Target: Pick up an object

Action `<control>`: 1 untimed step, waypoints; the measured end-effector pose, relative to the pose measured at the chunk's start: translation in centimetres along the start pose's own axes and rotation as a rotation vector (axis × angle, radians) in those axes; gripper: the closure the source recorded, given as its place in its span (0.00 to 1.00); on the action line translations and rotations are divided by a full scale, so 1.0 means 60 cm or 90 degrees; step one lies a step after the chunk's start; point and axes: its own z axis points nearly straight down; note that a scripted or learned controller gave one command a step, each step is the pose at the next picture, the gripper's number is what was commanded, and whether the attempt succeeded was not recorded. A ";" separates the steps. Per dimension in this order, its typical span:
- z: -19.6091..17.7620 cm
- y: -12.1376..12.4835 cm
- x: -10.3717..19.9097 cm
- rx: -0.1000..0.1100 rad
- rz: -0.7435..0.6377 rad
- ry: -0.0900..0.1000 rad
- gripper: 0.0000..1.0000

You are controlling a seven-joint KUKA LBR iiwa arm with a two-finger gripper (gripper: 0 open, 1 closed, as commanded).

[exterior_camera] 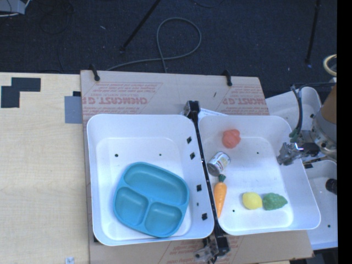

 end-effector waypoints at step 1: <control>-0.018 0.017 0.092 -0.001 -0.002 0.002 1.00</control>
